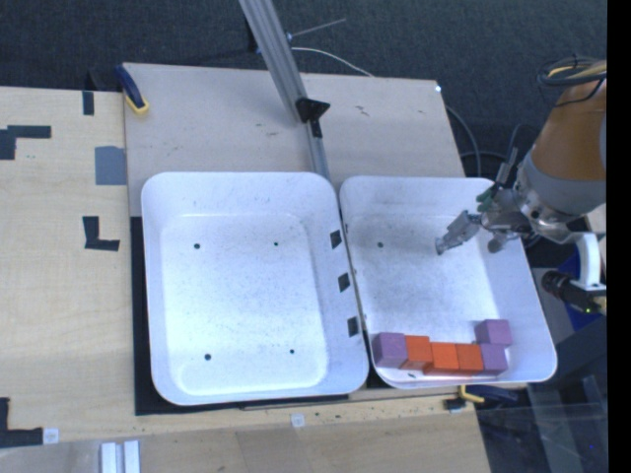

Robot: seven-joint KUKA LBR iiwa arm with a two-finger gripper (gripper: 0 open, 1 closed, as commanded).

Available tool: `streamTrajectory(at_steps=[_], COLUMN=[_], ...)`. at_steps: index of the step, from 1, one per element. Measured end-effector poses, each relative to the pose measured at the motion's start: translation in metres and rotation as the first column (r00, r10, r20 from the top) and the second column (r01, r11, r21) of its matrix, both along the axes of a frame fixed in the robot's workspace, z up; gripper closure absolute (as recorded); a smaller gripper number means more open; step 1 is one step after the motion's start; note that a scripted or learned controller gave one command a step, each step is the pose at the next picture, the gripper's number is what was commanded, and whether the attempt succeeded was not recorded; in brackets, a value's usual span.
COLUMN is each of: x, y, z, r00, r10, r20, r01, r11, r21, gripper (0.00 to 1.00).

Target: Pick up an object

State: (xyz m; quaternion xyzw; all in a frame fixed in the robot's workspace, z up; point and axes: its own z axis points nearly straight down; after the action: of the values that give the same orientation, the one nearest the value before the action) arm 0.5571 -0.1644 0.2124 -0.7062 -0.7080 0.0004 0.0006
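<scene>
A row of blocks lies along the front edge of the right bin (414, 195): a purple block (390, 347), two orange blocks (418, 352) (455, 358), and a purple L-shaped group (494, 345) at the right end. My gripper (473, 241) hangs over the bin's right-rear part, well behind the blocks. Its fingers are spread open with nothing between them. The grey arm with its orange band (570, 141) comes in from the right.
The left bin (237, 264) sits beside the right one, the two touching at their inner rims. A slanted metal rail (281, 57) crosses behind the bins. A blue and yellow clamp (132, 91) lies at the back left.
</scene>
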Motion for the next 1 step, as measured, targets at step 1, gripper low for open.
streamTrajectory(at_steps=[1], x=[0.0128], y=[0.0486], z=[0.0931], r00=[1.0], r10=[0.004], r20=[0.009], r01=[-0.004], r11=[1.0], r21=[-0.001], gripper=[0.0])
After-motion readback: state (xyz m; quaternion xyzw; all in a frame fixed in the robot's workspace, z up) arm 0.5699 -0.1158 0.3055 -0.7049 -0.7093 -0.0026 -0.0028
